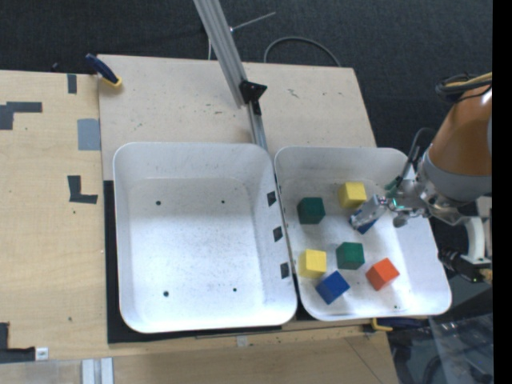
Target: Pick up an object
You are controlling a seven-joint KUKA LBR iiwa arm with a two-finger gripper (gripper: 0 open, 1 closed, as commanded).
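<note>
Gripper [368,214] is seen low inside the right bin [416,290], reaching in from the right, just below and right of a yellow cube [352,194]. Finger state cannot be made out: the tip is small and blurred, with a bluish patch at its lower end that cannot be identified. No object is seen between the fingers.

Grey wrist with the orange band [468,130] is placed over the right rim of the same bin, with cabling trailing beside it.

Six blocks are noted in the right bin, all resting on the floor:
- yellow cube at upper middle, just beside the gripper tip; contact cannot be judged.
- dark green cube [311,210] to the left of it, near the dividing wall.
- second green cube [350,254] below the gripper, apart from it.
- second yellow cube [314,262] at lower left, just beside the blue one.
- blue cube [332,286] nearest the front rim, set at an angle.
- orange cube [382,274] at lower right, also turned at an angle.

Left bin [136,182] is set alongside, rims touching the right bin's at the centre.

A slanted metal rail [220,34] is seen running from the top edge down to the join between the bins. A blue-and-yellow clamp [104,70] lies at the bench's far left corner.
</note>
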